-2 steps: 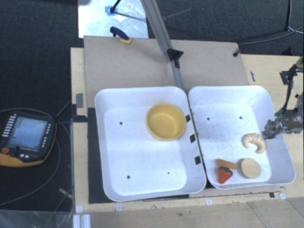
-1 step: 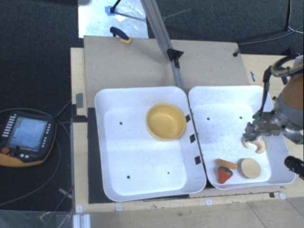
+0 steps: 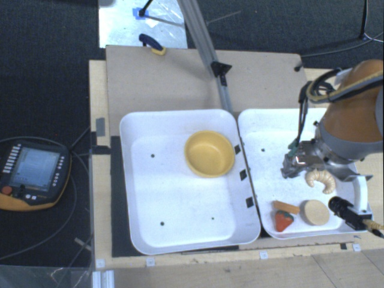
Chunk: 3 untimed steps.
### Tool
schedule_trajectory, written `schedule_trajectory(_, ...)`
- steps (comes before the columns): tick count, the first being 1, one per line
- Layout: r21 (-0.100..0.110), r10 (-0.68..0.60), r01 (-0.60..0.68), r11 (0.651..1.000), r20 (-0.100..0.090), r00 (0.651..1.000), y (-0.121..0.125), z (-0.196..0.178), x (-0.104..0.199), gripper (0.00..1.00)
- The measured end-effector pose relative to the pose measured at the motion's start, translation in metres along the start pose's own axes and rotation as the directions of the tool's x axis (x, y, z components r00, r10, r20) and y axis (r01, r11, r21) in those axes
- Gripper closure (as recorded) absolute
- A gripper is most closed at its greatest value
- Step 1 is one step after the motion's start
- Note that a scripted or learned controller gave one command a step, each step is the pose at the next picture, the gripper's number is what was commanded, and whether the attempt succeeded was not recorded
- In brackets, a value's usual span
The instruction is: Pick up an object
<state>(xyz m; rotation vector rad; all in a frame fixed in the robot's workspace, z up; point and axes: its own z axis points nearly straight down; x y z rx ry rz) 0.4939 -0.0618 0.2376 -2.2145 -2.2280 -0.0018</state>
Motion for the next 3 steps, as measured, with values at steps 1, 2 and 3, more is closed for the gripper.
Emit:
schedule_trajectory(1, 0.0, 0.002, -0.002, 1.0, 0.001, 1.0, 0.011, -0.006, 0.055, 1.0)
schedule_trajectory(2, 0.0, 0.001, -0.001, 1.0, 0.0, 1.0, 0.006, -0.004, 0.101, 1.0)
schedule_trajectory(3, 0.0, 0.002, -0.002, 1.0, 0.0, 1.0, 0.01, -0.007, 0.147, 1.0)
